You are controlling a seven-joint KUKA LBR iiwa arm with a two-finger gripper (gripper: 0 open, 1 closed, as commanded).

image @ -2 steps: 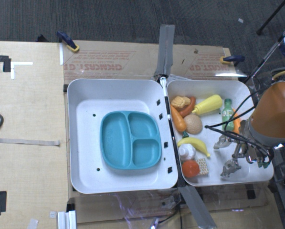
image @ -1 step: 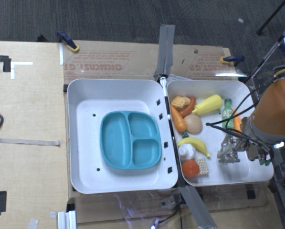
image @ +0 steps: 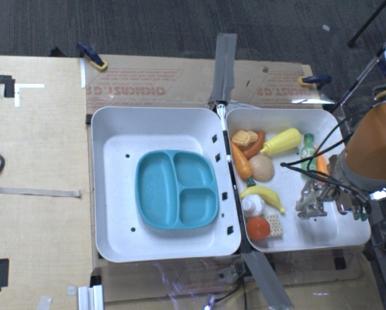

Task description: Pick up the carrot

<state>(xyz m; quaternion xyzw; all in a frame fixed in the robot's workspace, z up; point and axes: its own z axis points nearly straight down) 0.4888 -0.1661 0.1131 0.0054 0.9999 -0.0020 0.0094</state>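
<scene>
Camera view has the carrot point(image: 241, 161) lying along the left wall of the right bin point(image: 348, 237), wedged among a bun point(image: 244, 137), a pale round ball point(image: 262, 168) and a banana point(image: 265, 194). It looks like a light, stiff, smooth plastic toy, so I judge a grip across its thicker middle safest. The gripper point(image: 311, 205) hangs well apart over the bin floor, holding nothing; how it is set I cannot tell.
</scene>
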